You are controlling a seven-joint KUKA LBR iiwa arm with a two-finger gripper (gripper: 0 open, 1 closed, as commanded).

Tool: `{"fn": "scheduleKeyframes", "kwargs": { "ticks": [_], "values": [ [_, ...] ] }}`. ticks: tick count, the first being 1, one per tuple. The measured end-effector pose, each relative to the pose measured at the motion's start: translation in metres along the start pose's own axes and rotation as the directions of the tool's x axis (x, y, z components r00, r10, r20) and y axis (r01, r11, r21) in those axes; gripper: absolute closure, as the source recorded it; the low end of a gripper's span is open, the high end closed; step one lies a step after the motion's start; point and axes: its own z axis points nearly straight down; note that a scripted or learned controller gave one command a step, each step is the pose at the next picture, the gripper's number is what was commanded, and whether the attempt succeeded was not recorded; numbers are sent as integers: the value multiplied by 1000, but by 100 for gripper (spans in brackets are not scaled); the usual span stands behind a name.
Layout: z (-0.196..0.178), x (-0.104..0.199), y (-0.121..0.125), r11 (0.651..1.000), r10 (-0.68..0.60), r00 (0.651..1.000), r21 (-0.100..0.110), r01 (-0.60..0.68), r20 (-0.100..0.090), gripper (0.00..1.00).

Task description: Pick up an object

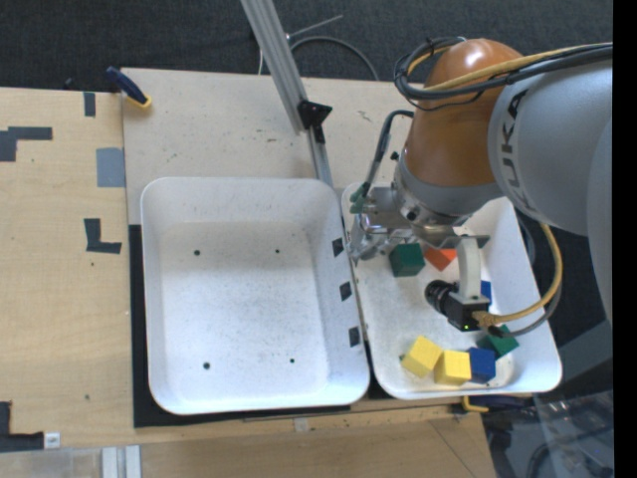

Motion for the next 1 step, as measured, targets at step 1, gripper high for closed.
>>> {"fn": "scheduleKeyframes", "kwargs": {
  "ticks": [1],
  "values": [
    [22, 50, -4, 1000, 1, 1000, 3, -1, 1, 100]
  ]
}}
